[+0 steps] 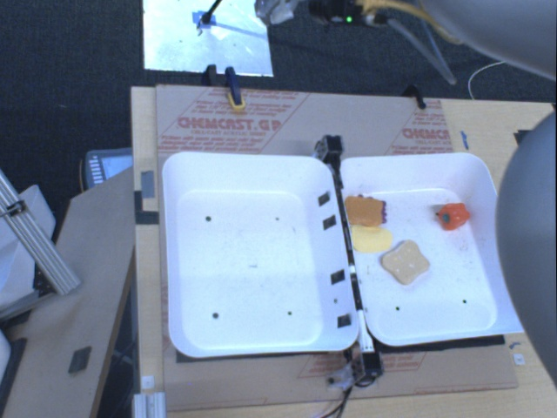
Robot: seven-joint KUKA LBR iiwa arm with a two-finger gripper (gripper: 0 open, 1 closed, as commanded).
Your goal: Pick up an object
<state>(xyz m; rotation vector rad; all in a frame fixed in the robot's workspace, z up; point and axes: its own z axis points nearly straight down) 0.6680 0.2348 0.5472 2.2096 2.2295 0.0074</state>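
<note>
Several small items lie in the right bin [470,316]. A brown waffle-like piece with a purple edge [365,210] sits near the divider, just above a flat yellow piece [372,239]. A tan bread slice [405,262] lies below them, and an orange-red object [452,216] sits toward the right wall. My gripper [280,0] hangs high at the top edge of the camera view, beyond the bench's far side and well away from both bins. Nothing shows in it.
The left bin [252,259] adjoins the right one at a clipped divider [339,233]. A shiny metal plate [207,24] lies on the floor at the back. A yellow-blue clamp [233,92] holds the board. The grey arm body [531,259] overhangs the right side.
</note>
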